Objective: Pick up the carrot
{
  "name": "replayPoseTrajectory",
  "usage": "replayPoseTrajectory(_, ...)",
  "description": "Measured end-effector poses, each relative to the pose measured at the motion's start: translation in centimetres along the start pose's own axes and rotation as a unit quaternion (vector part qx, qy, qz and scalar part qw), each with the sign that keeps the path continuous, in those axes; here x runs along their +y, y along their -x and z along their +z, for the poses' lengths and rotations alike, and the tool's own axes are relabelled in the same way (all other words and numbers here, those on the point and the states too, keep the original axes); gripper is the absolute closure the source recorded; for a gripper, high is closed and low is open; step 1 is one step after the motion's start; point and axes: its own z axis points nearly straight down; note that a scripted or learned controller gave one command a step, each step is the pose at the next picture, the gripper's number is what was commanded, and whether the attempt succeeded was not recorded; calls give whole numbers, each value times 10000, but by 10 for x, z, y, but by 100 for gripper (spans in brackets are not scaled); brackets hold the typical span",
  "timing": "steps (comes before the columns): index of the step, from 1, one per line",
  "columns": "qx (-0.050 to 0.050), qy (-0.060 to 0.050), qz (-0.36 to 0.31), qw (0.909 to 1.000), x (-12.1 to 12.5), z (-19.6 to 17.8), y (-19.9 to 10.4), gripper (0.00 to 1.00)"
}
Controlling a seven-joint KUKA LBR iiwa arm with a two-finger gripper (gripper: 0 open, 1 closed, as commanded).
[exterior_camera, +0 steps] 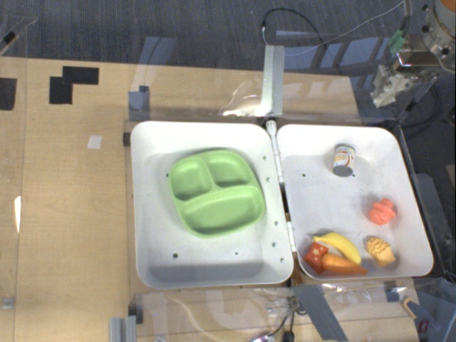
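While the green plate is sitting in the left bin, the carrot is lying at the lower edge of the right bin, touching the banana. It is looking light, stiff and smooth; gripping mid-length seems best. No label is readable. The tool is hovering upper right, its state unclear.

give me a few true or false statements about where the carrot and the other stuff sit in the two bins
1. The carrot lies in the right bin, near its front edge. True.
2. The banana touches the carrot. True.
3. The green plate shares a bin with the carrot. False: it sits in the left bin.
4. The hand is over the carrot. False: it is beyond the right bin's far corner.
5. The small can lies beside the carrot. False: it is near the bin's far side.
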Motion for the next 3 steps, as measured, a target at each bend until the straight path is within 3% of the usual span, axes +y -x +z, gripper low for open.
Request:
replayPoseTrajectory(1, -8, -1, -318, 9995, 21, 53, 31, 100)
replayPoseTrajectory(2, -10, 10, 1151, 9934, 31, -1, 75, 100)
replayPoseTrajectory(3, -12, 2, 2697, 9629, 56, 0, 122, 100)
